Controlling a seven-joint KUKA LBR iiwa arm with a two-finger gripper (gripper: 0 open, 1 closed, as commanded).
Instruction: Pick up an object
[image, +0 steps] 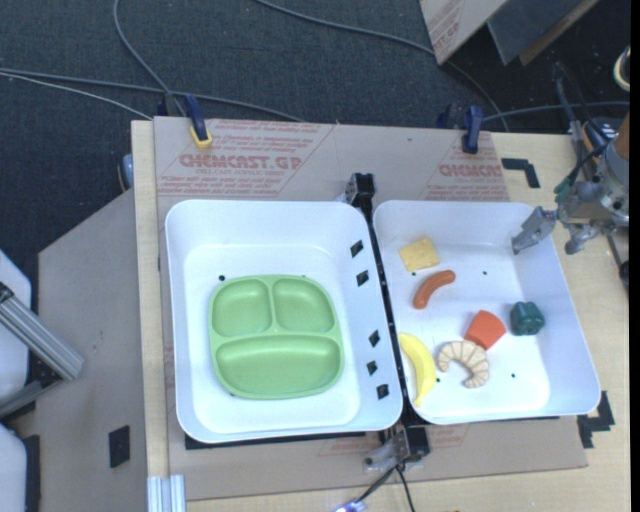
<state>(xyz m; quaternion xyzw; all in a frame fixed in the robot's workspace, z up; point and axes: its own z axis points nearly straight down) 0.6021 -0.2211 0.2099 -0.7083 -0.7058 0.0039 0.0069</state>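
The claw (545, 232) hovers at the far right rim of the right bin (572, 385); whether it is open or closed cannot be determined. The green object (526, 318) lies nearest, just below it. The orange block (485, 328) and sausage (433, 288) lie further left, the sausage's long axis diagonal.

two bins (190, 240) (575, 350), one green tray (275, 335), one cheese (419, 254), sausage (433, 289), banana (420, 367), croissant (467, 361), orange block (486, 328), green lump (527, 318).
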